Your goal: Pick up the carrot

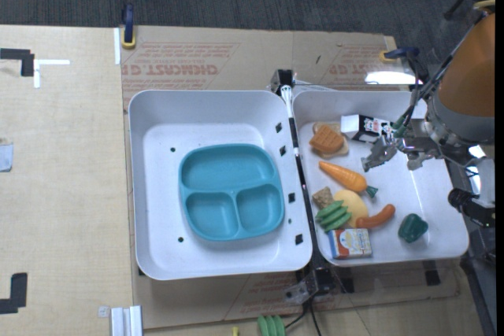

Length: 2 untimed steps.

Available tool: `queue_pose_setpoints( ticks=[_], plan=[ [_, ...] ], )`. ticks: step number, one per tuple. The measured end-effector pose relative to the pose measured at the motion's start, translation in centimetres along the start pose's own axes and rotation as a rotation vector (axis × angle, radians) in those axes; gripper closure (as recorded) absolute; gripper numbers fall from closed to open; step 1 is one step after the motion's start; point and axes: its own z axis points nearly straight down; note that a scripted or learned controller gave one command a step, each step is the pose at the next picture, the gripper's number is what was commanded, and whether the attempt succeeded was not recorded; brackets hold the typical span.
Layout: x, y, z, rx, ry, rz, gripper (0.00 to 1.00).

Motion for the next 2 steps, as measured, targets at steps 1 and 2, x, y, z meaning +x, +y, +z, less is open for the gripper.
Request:
queue_pose_setpoints(
  ticks=[1, 2],
  plan=[
    [-1.97, 2.37, 11.88, 0.001, 0.002, 0.071, 0.0],
    [-2.11, 2.43, 11.04, 0.001, 0.001, 0.077, 1.0]
  ],
)
